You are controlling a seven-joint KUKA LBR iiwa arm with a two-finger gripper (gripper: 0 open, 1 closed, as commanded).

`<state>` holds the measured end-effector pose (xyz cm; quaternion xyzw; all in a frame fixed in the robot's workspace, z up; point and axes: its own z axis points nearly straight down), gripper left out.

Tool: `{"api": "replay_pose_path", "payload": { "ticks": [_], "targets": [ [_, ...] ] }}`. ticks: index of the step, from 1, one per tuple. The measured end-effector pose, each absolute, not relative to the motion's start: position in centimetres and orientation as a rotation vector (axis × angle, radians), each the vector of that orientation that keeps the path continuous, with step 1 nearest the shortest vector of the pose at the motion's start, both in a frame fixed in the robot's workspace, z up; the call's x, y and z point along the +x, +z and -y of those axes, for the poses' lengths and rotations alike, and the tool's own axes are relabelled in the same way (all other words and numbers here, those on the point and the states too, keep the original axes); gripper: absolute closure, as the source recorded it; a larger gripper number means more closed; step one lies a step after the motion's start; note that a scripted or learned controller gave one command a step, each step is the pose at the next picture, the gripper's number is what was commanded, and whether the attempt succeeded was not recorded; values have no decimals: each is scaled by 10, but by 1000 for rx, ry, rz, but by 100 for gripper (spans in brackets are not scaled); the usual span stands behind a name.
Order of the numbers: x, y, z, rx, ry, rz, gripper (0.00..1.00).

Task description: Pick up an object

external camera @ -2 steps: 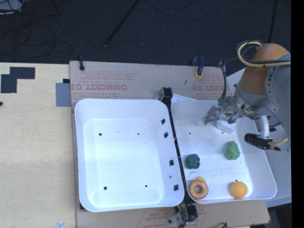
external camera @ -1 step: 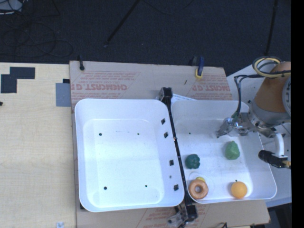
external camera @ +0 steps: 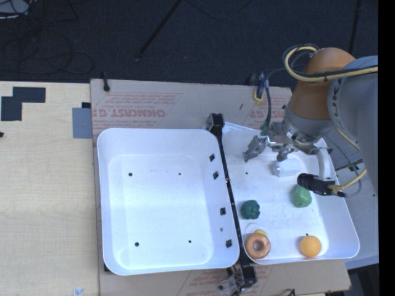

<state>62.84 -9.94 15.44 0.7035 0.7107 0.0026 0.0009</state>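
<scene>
One mirrored "CHEMCRAFT" print [external camera: 137, 112] on cardboard [external camera: 154, 103]

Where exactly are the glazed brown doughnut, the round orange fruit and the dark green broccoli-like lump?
Glazed brown doughnut [external camera: 257, 246], camera view: on its ring.
Round orange fruit [external camera: 310, 246], camera view: middle of its top.
Dark green broccoli-like lump [external camera: 250, 209], camera view: its centre.

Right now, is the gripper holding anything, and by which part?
Nothing held. The gripper hovers open over the right bin, apart from the green items, orange ball and donut.
</scene>
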Motion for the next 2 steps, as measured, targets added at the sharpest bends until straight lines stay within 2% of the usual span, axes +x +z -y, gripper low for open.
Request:
{"api": "replay_pose_path", "payload": {
  "ticks": [1, 2],
  "targets": [
    [609, 135, 92, 2224, -5, -2225, 0],
    [645, 119, 143, 2222, -3, -2218, 0]
  ]
}}
